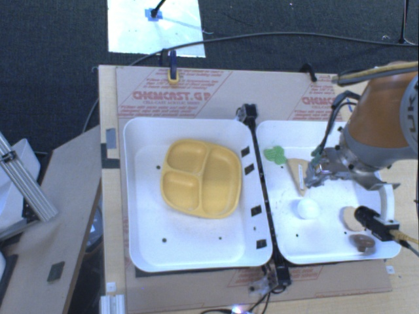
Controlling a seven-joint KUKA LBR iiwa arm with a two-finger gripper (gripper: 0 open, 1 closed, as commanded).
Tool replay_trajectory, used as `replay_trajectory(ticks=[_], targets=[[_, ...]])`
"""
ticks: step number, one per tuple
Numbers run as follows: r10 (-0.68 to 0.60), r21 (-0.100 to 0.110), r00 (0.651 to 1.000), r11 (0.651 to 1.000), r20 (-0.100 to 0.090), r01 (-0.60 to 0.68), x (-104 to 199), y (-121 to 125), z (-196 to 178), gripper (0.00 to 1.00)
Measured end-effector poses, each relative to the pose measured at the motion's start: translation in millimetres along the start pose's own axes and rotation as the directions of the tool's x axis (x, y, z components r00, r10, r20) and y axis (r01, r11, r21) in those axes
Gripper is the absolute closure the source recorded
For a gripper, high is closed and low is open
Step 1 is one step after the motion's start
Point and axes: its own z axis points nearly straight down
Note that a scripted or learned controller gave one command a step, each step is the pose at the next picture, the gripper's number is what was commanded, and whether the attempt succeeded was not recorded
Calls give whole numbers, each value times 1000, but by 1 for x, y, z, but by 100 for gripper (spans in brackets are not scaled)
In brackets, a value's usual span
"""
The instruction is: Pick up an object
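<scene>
In the right bin [327,250] lie several small things that could serve as the object to pick: a tan wedge-shaped piece [298,173] near the middle, a small green item [275,154] toward the far left corner, a white ball [307,208] just nearer the camera than the wedge, and two brownish pieces [353,220] [362,243] near the front right corner. The wedge lies closest to the end effector [313,175], just beside its tip, so it seems the likely target. Judging by its look, it is light and stiff, probably a plastic toy, with flat slanted faces; a grip across its narrower width near the middle would likely hold better than one at the thin point, where it could squirt out. The ball looks smooth and would roll if nudged. The arm [386,120] reaches in from the right, its orange-banded wrist above the bin and the end effector pointed down and low over the bin floor beside the wedge. Whether its fingers are spread or closed cannot be told from this view. In the left bin [141,241] rests a yellow divided plate [200,178], well apart from the arm.
</scene>
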Motion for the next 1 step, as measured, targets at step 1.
replay_trajectory(ticks=[1], targets=[[-1, -1, 1000, 1000, -1, 1, 55, 19, -10, 100]])
